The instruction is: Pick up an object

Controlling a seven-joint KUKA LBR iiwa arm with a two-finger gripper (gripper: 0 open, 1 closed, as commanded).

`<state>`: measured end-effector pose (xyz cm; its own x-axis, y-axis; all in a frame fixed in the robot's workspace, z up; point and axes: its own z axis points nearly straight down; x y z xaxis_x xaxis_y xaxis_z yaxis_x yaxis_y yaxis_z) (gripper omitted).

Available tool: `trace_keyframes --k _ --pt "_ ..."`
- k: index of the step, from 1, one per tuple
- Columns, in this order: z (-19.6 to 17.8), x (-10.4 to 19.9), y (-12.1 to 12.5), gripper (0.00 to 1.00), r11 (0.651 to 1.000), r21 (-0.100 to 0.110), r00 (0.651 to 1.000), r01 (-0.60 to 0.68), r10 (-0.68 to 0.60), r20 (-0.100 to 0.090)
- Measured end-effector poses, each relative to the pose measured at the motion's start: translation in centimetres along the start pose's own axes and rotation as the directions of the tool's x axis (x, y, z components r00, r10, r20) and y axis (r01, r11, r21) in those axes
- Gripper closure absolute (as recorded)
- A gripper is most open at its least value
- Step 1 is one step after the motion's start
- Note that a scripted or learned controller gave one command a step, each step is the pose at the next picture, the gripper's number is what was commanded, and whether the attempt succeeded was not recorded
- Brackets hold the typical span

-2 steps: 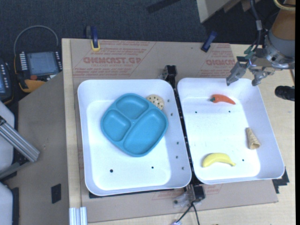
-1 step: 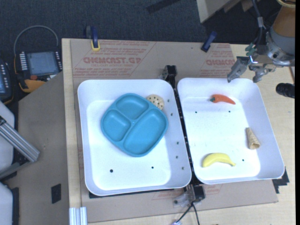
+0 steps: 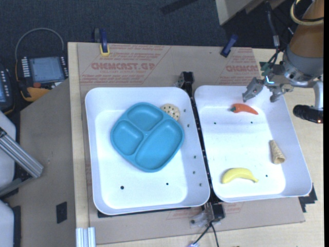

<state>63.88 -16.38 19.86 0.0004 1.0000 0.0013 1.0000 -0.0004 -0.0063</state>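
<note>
Where the arm (image 3: 307, 40) enters from the right of the camera view, its grey body and orange band sit above the far right corner of the right bin (image 3: 288, 189). The hand (image 3: 264, 91) hangs over that bin's far edge, two fingers (image 3: 252, 92) spread apart and pointing down, with nothing between them. It has hold of no object.

Right bin contents: an orange carrot-shaped toy with a green tip (image 3: 244, 108) lies just below the hand, near the far wall, apart from the fingers. A tan cone-shaped piece (image 3: 277, 152) lies near the right wall, roughly midway along it. A yellow banana (image 3: 239, 175) lies near the front of the bin, well apart from the carrot toy. All three rest flat on the bin floor and none touches another.

Left bin (image 3: 103, 184) contents: a blue divided plate (image 3: 147, 136) with three compartments lies near the centre, turned at an angle to the bin walls. A round cookie (image 3: 170, 110) with dark specks sits at the plate's far right edge, partly tucked against or under the rim; which of the two cannot be told.

Both bins sit side by side on a brown board (image 3: 154, 60) printed with red lettering, laid on the bench (image 3: 51, 138). A blue and yellow clamp (image 3: 103, 41) grips the board's far left edge.
</note>
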Motion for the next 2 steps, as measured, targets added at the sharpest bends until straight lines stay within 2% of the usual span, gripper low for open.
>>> trace_keyframes --k 2 --pt "11.3 -0.8 -0.2 0.00 1.000 0.001 1.000 0.000 0.000 -0.001"
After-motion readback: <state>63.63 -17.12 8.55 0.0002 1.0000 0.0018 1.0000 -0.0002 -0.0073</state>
